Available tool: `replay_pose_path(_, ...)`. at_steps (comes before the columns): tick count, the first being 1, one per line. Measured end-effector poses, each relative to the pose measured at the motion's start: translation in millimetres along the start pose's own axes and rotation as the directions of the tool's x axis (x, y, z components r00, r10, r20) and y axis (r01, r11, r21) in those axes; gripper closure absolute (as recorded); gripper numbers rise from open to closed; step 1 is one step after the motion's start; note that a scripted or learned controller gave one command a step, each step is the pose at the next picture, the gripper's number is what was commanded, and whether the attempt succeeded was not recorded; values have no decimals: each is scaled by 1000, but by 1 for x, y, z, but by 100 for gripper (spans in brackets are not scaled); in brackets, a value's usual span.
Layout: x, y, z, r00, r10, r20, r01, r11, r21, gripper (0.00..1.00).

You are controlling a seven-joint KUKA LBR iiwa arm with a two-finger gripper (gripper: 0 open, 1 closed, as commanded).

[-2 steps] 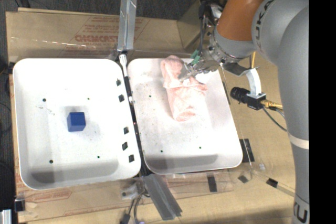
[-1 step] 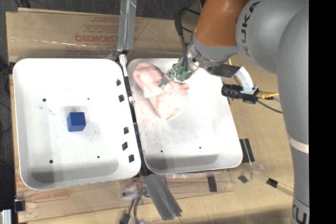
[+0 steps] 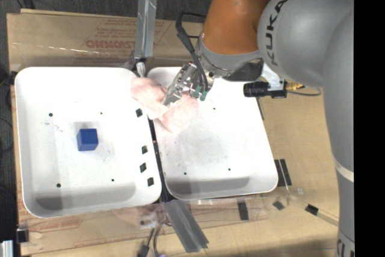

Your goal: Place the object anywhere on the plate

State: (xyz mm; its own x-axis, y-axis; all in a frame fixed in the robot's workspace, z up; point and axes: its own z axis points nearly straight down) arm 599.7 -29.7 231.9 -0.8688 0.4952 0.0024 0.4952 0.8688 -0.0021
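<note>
A small blue cube (image 3: 88, 138) rests on the floor of the left bin (image 3: 36, 87), left of its middle. A pale pink plate (image 3: 161, 106) lies at the far left corner of the right bin (image 3: 240, 147), with its edge reaching over the divider between the bins. My gripper (image 3: 174, 95) hangs just over the plate, tilted down and to the left, far from the cube. I see nothing held in it.
The arm's orange band and grey body cover the far right of the bench. A grey bar (image 3: 145, 30) stands behind the bins near the divider. Black clips (image 3: 144, 159) line the divider. Cardboard lies under both bins.
</note>
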Motion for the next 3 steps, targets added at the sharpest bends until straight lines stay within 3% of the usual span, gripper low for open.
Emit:
replay_pose_path(1, 31, 47, -8, 920, -393, 3, 393, 920, 0, 100)
replay_pose_path(2, 70, 89, -2, 866, -500, 1, 500, 866, 0, 100)
replay_pose_path(3, 97, 135, -1, 864, -503, 4, 503, 864, 0, 100)
